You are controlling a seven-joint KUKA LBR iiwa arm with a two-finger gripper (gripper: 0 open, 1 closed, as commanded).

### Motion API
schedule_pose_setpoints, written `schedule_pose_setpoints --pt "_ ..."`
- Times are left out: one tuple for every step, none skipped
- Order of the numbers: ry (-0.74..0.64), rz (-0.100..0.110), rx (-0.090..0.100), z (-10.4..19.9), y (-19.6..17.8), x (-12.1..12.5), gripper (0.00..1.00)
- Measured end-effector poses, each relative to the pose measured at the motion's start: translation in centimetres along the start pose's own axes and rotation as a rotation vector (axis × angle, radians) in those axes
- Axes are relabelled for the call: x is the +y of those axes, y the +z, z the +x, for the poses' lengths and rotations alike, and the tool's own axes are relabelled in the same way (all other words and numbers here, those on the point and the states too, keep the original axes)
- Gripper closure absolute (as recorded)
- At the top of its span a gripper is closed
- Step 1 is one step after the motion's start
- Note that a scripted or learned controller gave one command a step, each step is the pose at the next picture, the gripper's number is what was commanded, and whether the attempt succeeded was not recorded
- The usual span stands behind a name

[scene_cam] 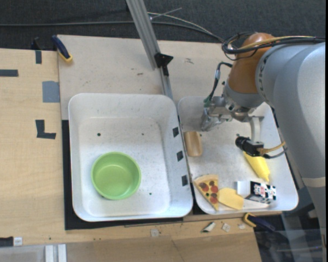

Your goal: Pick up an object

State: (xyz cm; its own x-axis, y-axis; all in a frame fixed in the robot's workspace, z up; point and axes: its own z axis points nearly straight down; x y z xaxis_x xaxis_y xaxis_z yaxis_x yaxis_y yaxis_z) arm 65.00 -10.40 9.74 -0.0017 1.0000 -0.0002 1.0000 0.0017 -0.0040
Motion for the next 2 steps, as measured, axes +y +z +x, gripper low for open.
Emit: schedule_pose_setpoints --pt "0.002 -0.004 0.001 0.0 -4.2 -0.3 1.00" --pt "0.001 -0.008 0.001 -0.2 -10.7 -0.4 1.00"
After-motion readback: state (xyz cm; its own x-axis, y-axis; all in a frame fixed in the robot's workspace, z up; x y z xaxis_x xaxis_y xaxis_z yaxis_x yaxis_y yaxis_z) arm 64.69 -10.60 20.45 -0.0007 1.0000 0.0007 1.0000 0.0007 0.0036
